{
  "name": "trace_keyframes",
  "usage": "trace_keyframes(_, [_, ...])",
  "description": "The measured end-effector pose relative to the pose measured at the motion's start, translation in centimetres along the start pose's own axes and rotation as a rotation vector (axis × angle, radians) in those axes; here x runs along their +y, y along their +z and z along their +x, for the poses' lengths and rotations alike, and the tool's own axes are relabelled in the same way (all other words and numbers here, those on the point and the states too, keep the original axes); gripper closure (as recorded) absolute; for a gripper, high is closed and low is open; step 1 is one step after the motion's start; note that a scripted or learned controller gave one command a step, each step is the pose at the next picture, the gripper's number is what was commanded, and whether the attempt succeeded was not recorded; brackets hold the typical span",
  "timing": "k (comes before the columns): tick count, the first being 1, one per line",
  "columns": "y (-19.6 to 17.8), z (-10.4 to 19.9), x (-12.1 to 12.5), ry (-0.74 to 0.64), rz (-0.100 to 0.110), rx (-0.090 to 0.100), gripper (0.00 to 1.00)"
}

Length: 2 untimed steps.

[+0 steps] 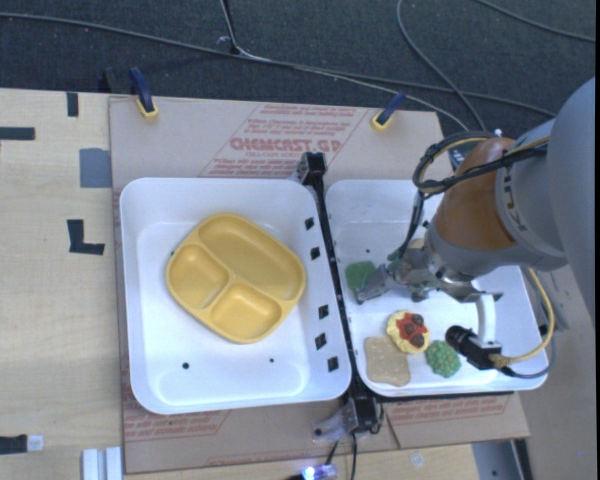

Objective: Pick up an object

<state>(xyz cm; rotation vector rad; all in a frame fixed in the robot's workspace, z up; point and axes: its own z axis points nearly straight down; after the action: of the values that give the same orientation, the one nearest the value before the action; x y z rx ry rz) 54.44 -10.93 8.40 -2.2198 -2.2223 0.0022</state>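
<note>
The yellow divided plate [236, 276] looks like smooth, slightly glossy plastic. Both white bins [140, 298] have a smooth, satiny plastic finish. Beneath them lies matt brown cardboard [270, 138] with red print, on a pale wood-grain bench [40, 298]. The arm's orange band [472, 208] above the wrist shines glossy.

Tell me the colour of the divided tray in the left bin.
Yellow; the tray shows plainly in the camera view.
</note>
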Motion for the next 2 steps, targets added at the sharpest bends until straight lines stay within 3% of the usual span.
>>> trace_keyframes(1, [-1.2,0.0,0.1,0.0,-0.004,-0.002,1.0])
trace_keyframes(2, [-6.7,0.7,-0.5,0.0,-0.004,0.0,1.0])
